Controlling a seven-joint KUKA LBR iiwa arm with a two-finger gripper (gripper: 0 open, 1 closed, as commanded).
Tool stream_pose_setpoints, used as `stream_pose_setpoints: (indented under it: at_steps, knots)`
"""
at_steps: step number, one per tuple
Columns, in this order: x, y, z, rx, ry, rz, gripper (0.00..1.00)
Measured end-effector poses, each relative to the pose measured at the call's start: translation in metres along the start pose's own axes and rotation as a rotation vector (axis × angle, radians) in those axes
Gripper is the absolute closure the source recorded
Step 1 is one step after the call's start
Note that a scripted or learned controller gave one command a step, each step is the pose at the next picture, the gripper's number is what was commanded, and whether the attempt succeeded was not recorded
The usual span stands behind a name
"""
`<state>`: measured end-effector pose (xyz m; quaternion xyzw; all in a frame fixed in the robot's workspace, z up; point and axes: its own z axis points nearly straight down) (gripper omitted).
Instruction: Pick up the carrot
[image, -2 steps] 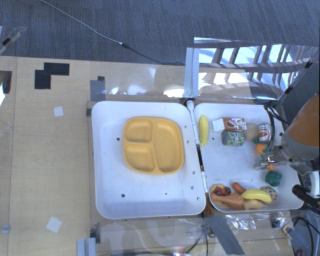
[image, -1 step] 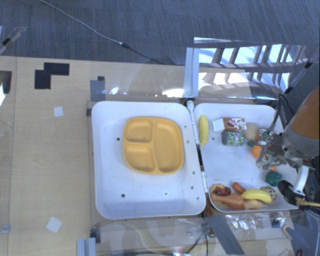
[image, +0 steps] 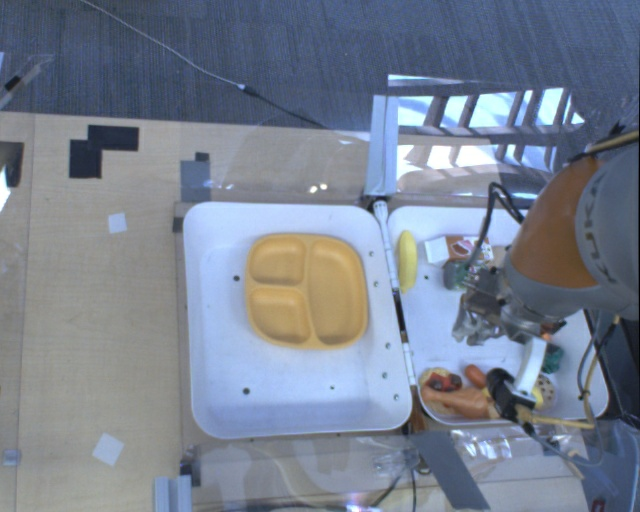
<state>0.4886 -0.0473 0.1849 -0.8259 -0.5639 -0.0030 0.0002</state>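
Note:
The carrot (image: 458, 401) is a long orange piece lying flat along the near wall of the right bin (image: 432, 330). My gripper (image: 476, 328) hangs over the middle of that bin, a little behind and slightly right of the carrot and apart from it. I see nothing held in it. The grey arm with its orange band (image: 548, 240) comes in from the right and hides the bin's right half.
A yellow banana (image: 407, 258) lies by the right bin's left wall. A small labelled pack (image: 458, 247) and a green item (image: 457, 274) sit at its back. Small red pieces (image: 446, 380) lie just behind the carrot. The left bin (image: 215, 330) holds a yellow divided plate (image: 304, 288).

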Motion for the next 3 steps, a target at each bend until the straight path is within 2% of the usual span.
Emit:
stream_pose_setpoints:
  at_steps: [1,2,3]
  knots:
    - [-0.101,0.038,0.073,0.005,-0.008,-0.111,1.00]
    - [-0.121,0.046,0.089,0.002,-0.004,-0.205,1.00]
    - [-0.111,0.045,0.089,0.006,0.009,-0.218,0.00]
